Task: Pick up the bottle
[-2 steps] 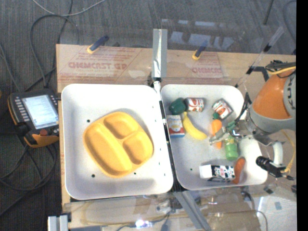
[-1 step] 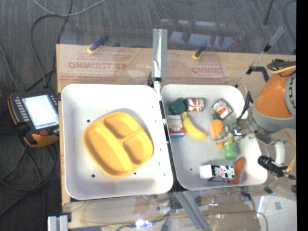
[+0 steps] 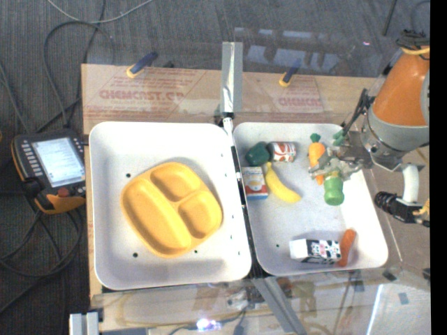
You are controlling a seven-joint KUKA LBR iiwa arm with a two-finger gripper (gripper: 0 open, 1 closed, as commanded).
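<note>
Bottle (image 3: 334, 190), green and lying roughly upright in the picture, sits toward 3 o'clock in the right bin (image 3: 370, 246), close to that bin's far-right wall. Gripper (image 3: 335, 160) hangs at the bottle's 12 o'clock end, apparently right over its neck, but whether it is wide, narrow or clamped on the neck cannot be told from this slant. A carrot (image 3: 316, 152) lies just beside the gripper at 9 o'clock, and a banana (image 3: 281, 186) sits further toward 9. A can (image 3: 283, 151) and a dark green piece (image 3: 257, 153) lie near 11 o'clock of the bin; a carton (image 3: 316, 249) rests at 6. The left bin (image 3: 105, 257) bears a yellow tray (image 3: 172, 208).

This looks like the approach or grasp step. The next move calls for a firm closure on the bottle alone, clear of the carrot, then a straight lift.
</note>
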